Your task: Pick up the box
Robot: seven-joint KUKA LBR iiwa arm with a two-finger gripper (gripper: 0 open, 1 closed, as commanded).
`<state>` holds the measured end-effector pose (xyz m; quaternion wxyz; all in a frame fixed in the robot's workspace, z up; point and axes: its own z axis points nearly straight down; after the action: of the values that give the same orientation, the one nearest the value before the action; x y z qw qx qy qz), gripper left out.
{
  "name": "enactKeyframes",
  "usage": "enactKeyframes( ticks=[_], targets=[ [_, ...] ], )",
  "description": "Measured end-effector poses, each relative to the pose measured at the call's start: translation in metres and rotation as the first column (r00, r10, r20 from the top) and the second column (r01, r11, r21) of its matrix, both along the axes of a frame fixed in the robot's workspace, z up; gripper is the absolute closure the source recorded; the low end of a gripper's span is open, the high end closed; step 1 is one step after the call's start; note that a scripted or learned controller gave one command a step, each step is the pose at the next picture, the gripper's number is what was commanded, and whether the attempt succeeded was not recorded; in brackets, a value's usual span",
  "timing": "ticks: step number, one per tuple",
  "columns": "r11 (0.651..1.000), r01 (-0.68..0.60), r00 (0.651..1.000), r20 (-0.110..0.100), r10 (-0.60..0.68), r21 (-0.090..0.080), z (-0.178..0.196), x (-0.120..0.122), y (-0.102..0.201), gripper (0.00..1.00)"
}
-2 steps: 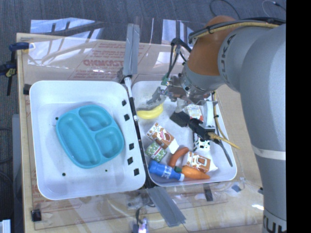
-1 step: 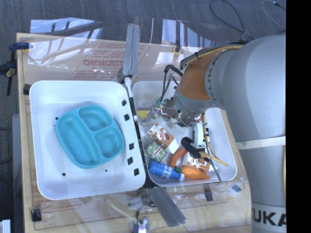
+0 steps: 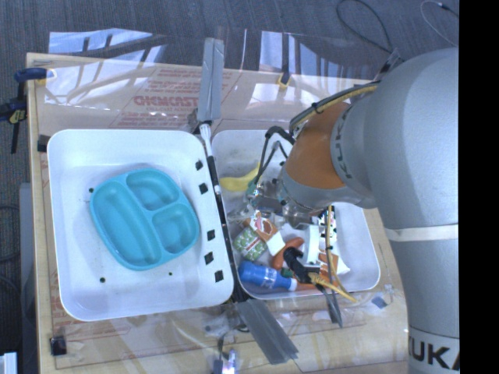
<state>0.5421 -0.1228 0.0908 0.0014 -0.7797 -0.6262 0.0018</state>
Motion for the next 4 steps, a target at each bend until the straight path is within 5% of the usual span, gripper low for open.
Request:
enactKeyframes(
  ticks=[1,2,3,4],
  targets=[
    [0.998,0.060,0.998,0.000,-0.060,0.000,0.001,0.036,-0.015,0.00],
    [0.998,0.057,0.998,-0.003,-0.057,0.002,0.010,0.036,-0.014,1.00],
    [0.998,0.057,0.998,-0.003,-0.057,0.001,0.010,0.036,-0.014,0.00],
    [0.987,0.159,0.987,-0.001,-0.159,0.000,0.000,-0.007,-0.007,0.00]
  ],
)
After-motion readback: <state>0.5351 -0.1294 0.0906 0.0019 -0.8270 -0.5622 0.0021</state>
